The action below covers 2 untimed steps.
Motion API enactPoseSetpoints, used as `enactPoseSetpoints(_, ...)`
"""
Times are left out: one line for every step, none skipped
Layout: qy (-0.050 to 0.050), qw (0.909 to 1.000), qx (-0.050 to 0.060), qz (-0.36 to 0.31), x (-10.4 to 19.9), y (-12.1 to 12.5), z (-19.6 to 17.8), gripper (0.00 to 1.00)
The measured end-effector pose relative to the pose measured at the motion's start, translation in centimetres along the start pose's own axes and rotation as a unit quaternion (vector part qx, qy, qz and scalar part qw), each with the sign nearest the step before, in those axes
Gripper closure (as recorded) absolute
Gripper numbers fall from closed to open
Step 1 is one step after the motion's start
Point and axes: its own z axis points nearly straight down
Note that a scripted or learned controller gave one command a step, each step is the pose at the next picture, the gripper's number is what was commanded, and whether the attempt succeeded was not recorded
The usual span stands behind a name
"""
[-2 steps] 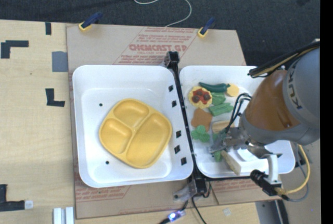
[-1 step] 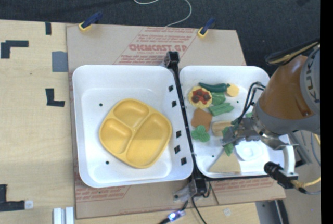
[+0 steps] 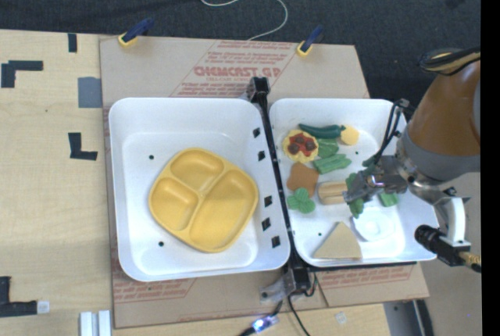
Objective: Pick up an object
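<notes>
A divided plate [image 3: 204, 198] lies in the left bin [image 3: 133, 119]; toy foods [image 3: 316, 162] cluster in the right bin [image 3: 375, 109].

A brown cardboard sheet [image 3: 234, 69] lies under the left white bin [image 3: 129, 170]; two blue-and-yellow clamps [image 3: 134, 33] grip the sheet's far edge.

Glossy yellow plastic tray [image 3: 204, 199] (smooth), matt white bins [image 3: 125, 170], cardboard sheet [image 3: 226, 69]

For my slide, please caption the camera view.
Gripper low among toy foods in the right white bin; yellow divided plate in the left.
</notes>
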Motion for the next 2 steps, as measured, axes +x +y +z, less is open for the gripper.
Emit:
enactPoseSetpoints(0.001, 1.0000, 0.003, 0.000, 0.1, 0.0, -0.7, 1.00)
enactPoseSetpoints(0.001, 1.0000, 0.002, -0.002, 4.1, 4.4, -0.5, 1.00)
